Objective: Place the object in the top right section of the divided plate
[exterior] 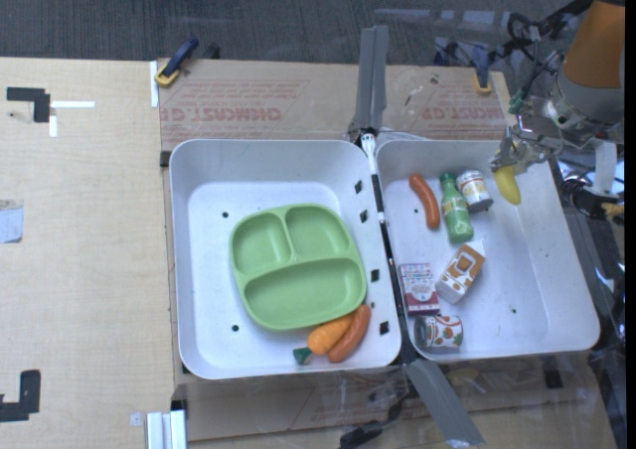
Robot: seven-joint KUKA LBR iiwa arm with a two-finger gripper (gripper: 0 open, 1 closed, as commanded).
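Note:
A green divided plate (296,266) lies in the left bin (199,238); its top right section (318,230) has nothing in it. My gripper (515,165) hangs over the far right corner of the right bin (537,288). A small yellow banana-like object (508,186) sticks out just below the fingertips, which look shut on its upper end.
In the left bin an orange carrot (323,339) and a sausage (351,332) lie against the plate's near edge. The right bin holds a red sausage (425,201), a green bottle (456,211), a can (475,190), a juice carton (460,273), a small box (418,287) and another can (439,332).

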